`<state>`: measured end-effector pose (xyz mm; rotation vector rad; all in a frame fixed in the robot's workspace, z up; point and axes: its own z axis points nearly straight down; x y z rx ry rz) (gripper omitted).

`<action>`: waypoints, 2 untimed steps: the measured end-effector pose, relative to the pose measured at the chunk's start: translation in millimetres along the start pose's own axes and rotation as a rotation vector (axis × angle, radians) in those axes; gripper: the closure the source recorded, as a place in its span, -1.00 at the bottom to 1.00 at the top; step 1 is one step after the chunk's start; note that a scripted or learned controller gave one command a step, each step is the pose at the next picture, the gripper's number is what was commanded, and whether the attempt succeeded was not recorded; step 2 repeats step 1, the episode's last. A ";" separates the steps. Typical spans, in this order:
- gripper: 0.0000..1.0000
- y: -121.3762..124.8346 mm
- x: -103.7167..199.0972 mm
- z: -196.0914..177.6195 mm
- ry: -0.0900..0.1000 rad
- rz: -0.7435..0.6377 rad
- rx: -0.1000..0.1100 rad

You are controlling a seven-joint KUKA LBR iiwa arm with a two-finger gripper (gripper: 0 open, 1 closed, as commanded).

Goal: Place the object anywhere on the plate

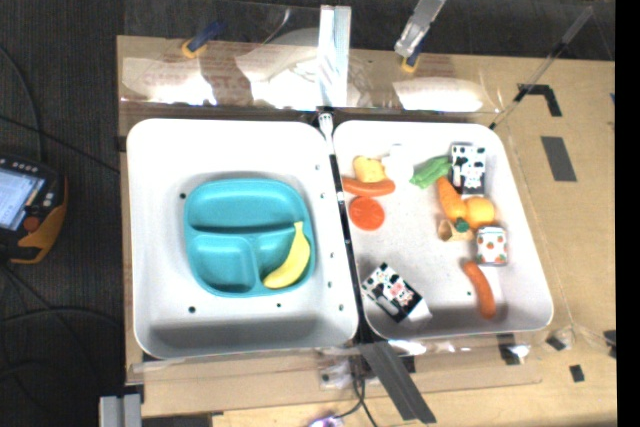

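Note:
A teal plate [235, 215] with three compartments lies in the left white bin [160, 315]. A yellow banana [290, 258] rests in the plate's lower right compartment, leaning on its right rim. My gripper [410, 45] hangs high at the back, above the rear edge of the right bin [525, 310], well away from the plate and the banana. Nothing shows at its tip.
The right bin holds several toy foods: a red slice [366, 213], a yellow and orange piece [369, 174], a green pepper [432, 170], a carrot [450, 200], a sausage [481, 287] and cow-patterned boxes [392, 292]. A clear upright panel [334, 55] stands behind the bins.

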<state>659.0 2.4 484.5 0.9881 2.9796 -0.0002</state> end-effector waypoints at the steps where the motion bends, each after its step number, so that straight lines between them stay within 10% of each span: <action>1: -1.00 0.1 -4.7 -0.1 -0.002 -0.042 0.001; 2: -1.00 0.1 -4.7 -0.1 -0.002 -0.042 0.001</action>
